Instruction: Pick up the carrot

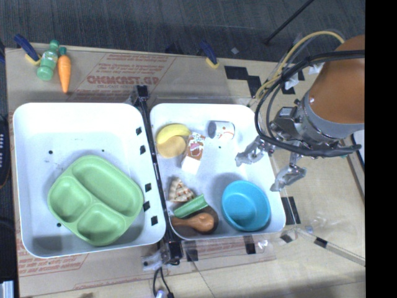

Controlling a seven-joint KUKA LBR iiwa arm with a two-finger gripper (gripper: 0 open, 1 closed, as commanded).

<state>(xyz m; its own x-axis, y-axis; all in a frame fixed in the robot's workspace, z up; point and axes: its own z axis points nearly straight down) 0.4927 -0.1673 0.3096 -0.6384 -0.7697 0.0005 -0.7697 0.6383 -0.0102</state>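
A cardboard-covered bench (pixel 124 73) bearing two white bins is seen from above. The carrot (pixel 64 71) lies outside the bins at the upper left of the frame, beside a green bottle (pixel 47 64), its long axis running up-down with the tip pointing down. The gripper (pixel 269 164) hangs at the right bin's (pixel 245 113) right edge, fingers spread wide and holding nothing, so the carrot lies far to the upper left.

A single fixed camera looks down at a slant from above the table (pixel 124 73). It stands far enough to take in both white bins (pixel 25 166) whole, with the arm (pixel 335 98) entering from the right.
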